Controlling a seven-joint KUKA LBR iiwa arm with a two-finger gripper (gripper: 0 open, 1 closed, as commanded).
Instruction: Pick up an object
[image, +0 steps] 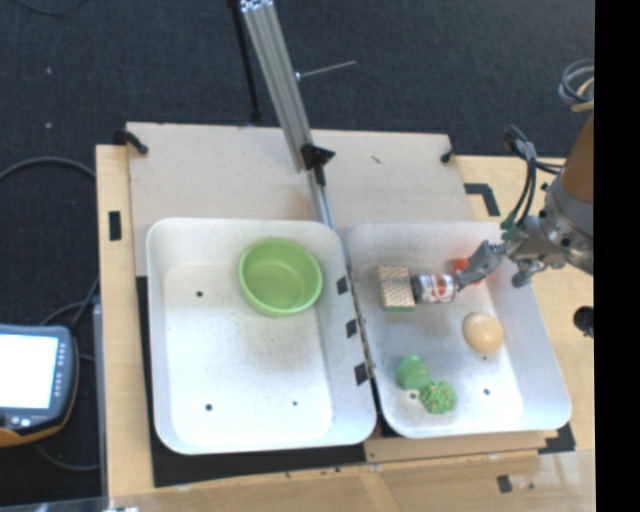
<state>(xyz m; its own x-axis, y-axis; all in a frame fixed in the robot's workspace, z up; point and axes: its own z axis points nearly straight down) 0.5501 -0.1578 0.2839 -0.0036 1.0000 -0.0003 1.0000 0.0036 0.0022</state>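
Small can (434, 288), lying on its side with a red and white label, sits in the far half of the right bin (530, 395), touching the right side of a tan block (397, 287) that has a green underside. The pincer (478, 266) reaches in from the right at a slant and ends just beside the can's right end, next to a bit of red or orange there; whether its tips are spread or pressed together cannot be told, and whether they touch the can is unclear. The grey arm (555, 245) behind it runs off at the right edge, with cables along it.

Nearer in the same bin lies a pale yellow egg-shaped thing (483, 332), to the right and apart from the can. Two green things rest near the bin's near-left corner: a smooth one (411, 372) and, just beside it to the right and nearer, a knobbly one (438, 397).

The left bin (200, 400) holds a light green bowl (281, 277), upright, in its far right part. Both bins sit side by side on the wooden surface (118, 330). A metal rail (284, 90) slants down from the far side to the gap between the bins.
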